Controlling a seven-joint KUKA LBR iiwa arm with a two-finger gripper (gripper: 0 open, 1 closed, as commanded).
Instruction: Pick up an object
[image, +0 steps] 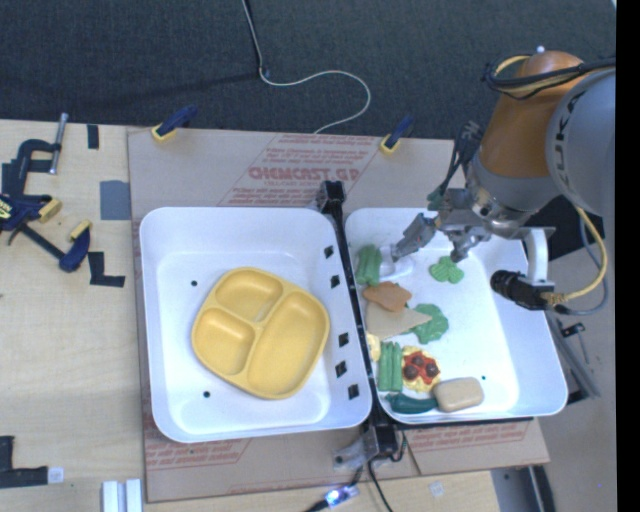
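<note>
The gripper (436, 238) hangs over the far part of the right bin (520, 330), its two grey fingers (412, 239) spread wide with nothing between them. Just beside the nearer finger lies a small green leafy toy (447, 269), untouched on the bin floor. Along the bin's left wall sit the other toy foods: a green pepper-like piece (369, 264), a brown leaf-shaped piece (387, 296), a pale wedge (396, 320) touching a broccoli floret (432, 322), then a green bean pod (389, 365) beside a pizza slice with red dots (420, 369), a dark green piece (408, 404) and a tan bread roll (459, 394) at the near edge.

The left bin (170, 300) holds a yellow divided plate (261, 331), lying flat near its middle.

Both bins rest on a cardboard sheet (290, 170) clipped to a wooden bench (60, 330) with blue and yellow clamps (173, 122). Black clamps (30, 165) lie at the bench's left, and a thin white cable (320, 75) loops across dark carpet beyond.
</note>
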